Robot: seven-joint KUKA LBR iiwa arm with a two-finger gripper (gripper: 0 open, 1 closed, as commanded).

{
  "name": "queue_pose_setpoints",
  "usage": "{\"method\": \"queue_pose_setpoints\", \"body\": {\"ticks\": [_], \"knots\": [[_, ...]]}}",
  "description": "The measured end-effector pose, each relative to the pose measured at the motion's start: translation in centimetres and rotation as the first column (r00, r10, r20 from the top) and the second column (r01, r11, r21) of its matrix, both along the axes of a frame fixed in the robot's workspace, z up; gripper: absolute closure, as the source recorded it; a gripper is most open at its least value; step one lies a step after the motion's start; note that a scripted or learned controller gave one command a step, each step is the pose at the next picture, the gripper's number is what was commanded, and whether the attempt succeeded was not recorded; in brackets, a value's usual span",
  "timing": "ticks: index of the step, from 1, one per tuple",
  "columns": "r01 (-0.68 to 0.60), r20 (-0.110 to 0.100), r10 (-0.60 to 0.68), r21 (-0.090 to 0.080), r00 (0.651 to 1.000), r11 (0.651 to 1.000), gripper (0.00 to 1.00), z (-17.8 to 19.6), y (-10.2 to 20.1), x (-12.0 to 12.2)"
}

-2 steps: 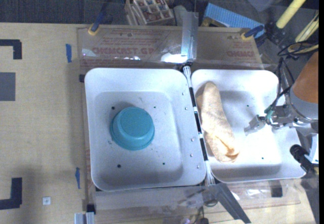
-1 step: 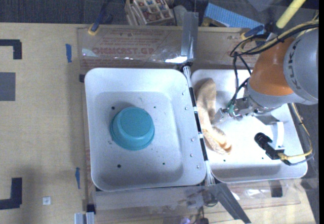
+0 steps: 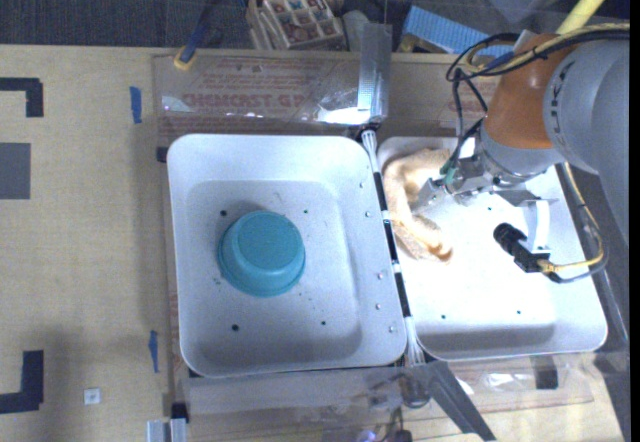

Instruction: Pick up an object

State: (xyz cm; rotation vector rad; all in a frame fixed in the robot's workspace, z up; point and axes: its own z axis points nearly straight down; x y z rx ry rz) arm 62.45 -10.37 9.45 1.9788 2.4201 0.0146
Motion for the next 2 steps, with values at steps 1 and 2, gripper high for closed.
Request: {"method": "queue_pose_setpoints", "body": {"ticks": [1,2], "knots": [[-0.069,0.002,0.069,-0.001,0.998,0.998,0.0,0.0,0.6,-7.5],[0.135,-0.001,-0.135,0.002,0.991,0.991,0.0,-0.1,-0.1,-1.8]]}}
